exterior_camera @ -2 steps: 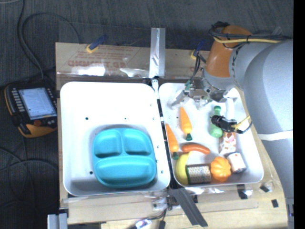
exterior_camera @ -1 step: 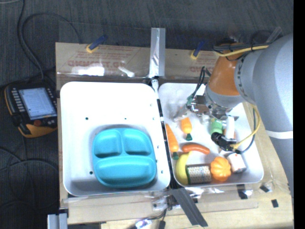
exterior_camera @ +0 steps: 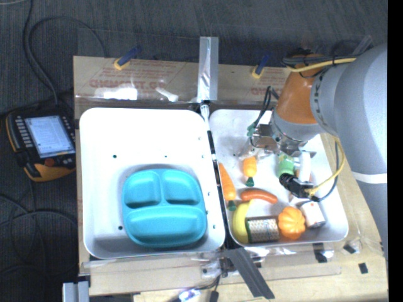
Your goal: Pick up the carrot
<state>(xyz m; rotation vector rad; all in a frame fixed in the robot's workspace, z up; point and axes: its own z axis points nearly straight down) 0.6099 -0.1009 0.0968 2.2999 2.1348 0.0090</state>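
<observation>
The carrot [exterior_camera: 227, 181] is a long orange piece lying along the left wall of the right bin [exterior_camera: 334, 187], pointing up and down the view. My gripper [exterior_camera: 269, 141] hangs under the orange wrist band over the upper middle of that bin, up and to the right of the carrot and well apart from it. The wrist and its cables hide the gripper's tips. A small yellow-orange vegetable with a green stem [exterior_camera: 250, 168] lies between the gripper and the carrot.
A red-orange chili [exterior_camera: 259, 195], a yellow fruit [exterior_camera: 238, 219], a metal grater [exterior_camera: 261, 229], a small pumpkin [exterior_camera: 291, 223], a white block [exterior_camera: 313, 214] and a green item [exterior_camera: 286, 166] crowd the right bin. A blue divided plate [exterior_camera: 165, 207] sits in the left bin [exterior_camera: 101, 143].
</observation>
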